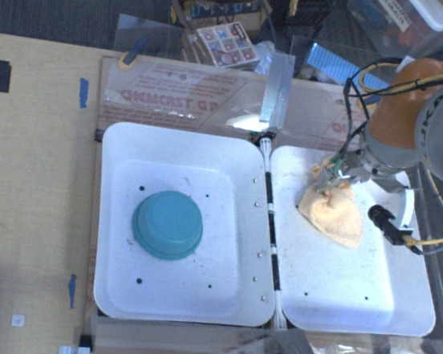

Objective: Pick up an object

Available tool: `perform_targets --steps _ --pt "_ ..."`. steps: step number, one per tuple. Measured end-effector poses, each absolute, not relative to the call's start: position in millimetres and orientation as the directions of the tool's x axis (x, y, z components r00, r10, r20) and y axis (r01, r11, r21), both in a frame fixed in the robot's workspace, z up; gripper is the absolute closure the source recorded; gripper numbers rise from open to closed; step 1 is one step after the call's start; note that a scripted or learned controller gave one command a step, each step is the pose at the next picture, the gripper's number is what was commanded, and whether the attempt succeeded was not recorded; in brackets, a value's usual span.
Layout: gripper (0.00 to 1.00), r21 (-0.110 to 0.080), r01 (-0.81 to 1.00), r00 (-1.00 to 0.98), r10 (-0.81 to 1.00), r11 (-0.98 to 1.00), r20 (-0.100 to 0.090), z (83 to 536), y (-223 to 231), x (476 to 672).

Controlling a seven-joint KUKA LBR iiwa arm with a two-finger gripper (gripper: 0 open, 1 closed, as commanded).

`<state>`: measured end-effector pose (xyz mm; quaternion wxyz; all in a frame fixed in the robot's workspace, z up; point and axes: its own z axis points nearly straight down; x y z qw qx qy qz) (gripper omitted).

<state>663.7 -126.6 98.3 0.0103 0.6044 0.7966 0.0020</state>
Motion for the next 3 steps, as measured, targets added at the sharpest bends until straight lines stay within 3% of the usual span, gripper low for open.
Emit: perform_targets --steps 1,2,3 --pt "0.0 0.019 0.838 -0.545 0.838 0.545 -0.019 99 -103 655.2" --pt "1.0 0.025 0.84 -0.541 0.84 0.542 -0.024 112 -105 656.9" --pt "1.0 0.003 0.905 -0.426 0.905 0.426 -0.002 203 -64 667.5"
